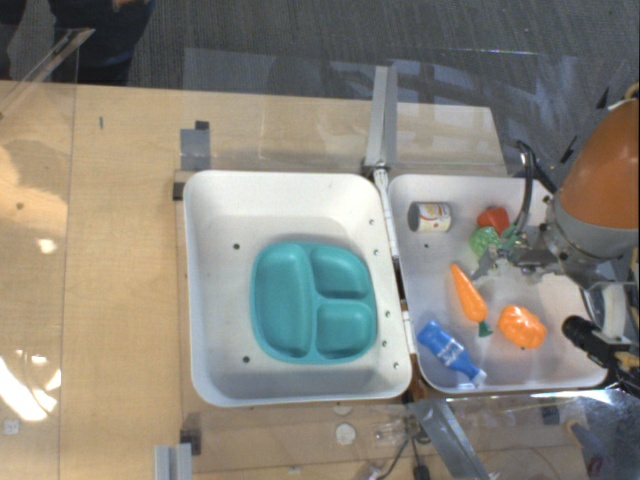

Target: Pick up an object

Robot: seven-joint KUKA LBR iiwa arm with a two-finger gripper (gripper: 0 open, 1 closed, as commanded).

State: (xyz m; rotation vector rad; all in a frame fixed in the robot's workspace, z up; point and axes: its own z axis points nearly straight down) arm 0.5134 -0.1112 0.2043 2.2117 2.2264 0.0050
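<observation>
A green toy [486,239] lies in the upper middle of the right bin [600,376], just beside a red piece [492,218] and right at the tip of the gripper [497,253]. It is judged the likeliest target, since it is found immediately left of and slightly above the gripper, which reaches in from the right. No clear long axis can be made out on it.

Whether the fingers are spread or pressed together cannot be told, and nothing is seen pinched between them.

Below the gripper a carrot [468,295] lies with its long axis running from upper left to lower right; an orange pepper [521,326], a blue bottle [449,351] and a small can [431,216] are spread around it. A teal divided plate [312,301] rests in the left bin [205,268].
</observation>
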